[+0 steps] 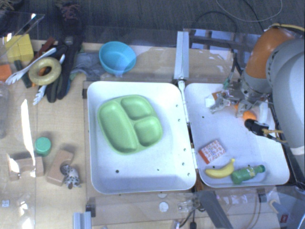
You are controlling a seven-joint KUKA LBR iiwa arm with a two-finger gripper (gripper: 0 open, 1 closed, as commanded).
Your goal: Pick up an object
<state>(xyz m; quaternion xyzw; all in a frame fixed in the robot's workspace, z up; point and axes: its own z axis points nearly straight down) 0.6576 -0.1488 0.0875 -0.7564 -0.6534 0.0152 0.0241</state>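
Camera view, landmark: I took the right bin (267, 175) as my reference; the left bin (102, 175) sat against its left wall.
Arm: I saw the grey arm (286, 80) with its orange band over the right bin's far right corner.
Gripper: the gripper (228, 99) was low over the right bin's far part, near a small white and orange item (213, 100); I could not tell how it was set.
Objects: the banana (219, 170) and the green bottle (247, 173) lay touching at the right bin's near wall, a red-and-white packet (212, 150) just beyond the banana, an orange ball (249, 115) under the arm.
Left bin: a green divided tray (129, 124) lay in it.
Counter: a blue bowl (117, 57) stood beyond the left bin.
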